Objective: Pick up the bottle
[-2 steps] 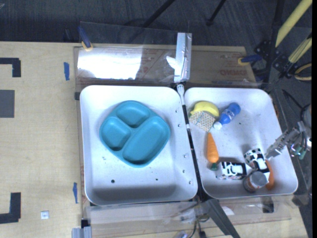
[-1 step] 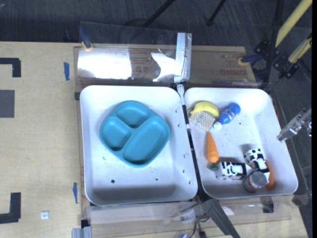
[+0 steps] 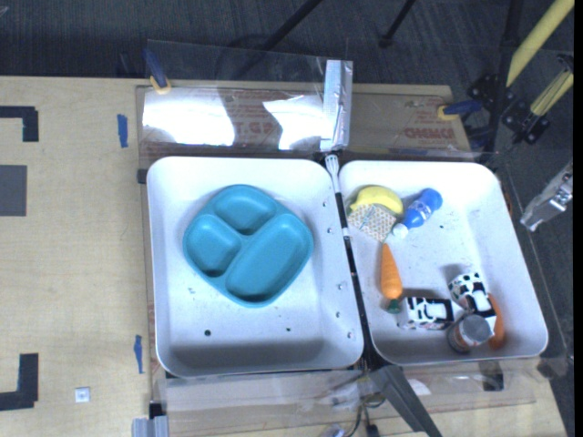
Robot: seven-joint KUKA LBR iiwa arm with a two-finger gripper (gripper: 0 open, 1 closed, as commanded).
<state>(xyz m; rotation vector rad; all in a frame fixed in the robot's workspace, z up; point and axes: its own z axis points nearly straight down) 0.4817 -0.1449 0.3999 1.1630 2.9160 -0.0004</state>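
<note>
Nearest the camera, by the right bin's (image 3: 510, 209) front edge, lie a brown can (image 3: 467, 333) and cow-patterned toys (image 3: 428, 310), while the small blue bottle (image 3: 420, 209) lies tilted near its back edge beside a yellow banana (image 3: 381, 198), probably light, stiff and slippery, best gripped across its body.

Floor (image 3: 228, 7): dark carpet beyond the bench.
Bench (image 3: 73, 244): pale wood top with black tape marks (image 3: 23, 124) and blue tape bits (image 3: 122, 130).
Stand legs (image 3: 410, 7): black, crossing the carpet.
Light: glare on clear sheet (image 3: 237, 116).
</note>
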